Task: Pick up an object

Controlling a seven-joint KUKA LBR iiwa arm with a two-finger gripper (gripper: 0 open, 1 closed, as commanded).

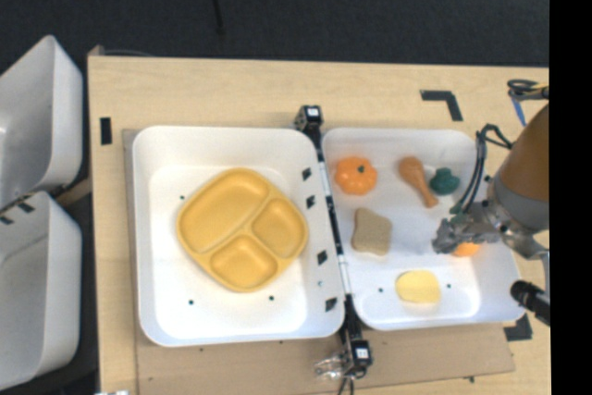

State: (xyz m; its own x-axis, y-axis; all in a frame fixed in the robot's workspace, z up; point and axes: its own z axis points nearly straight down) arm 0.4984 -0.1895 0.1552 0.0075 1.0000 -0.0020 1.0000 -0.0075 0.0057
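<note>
The right bin (370, 314) holds an orange pumpkin-shaped toy (355, 175), a tan bread slice (373, 232), a yellow lemon-like piece (419, 288), a brown drumstick (417, 179) and a small teal piece (445, 181). My gripper (457, 238) hangs low at the bin's right side, just right of the bread slice. A small orange piece (468, 248) shows right under its fingers; whether it is held is not clear.
The left bin (153, 291) holds a yellow divided plate (242, 228). A black clip (308, 117) sits at the top of the wall between the bins. White chairs (32, 116) stand left of the bench. The arm (529, 171) comes in from the right.
</note>
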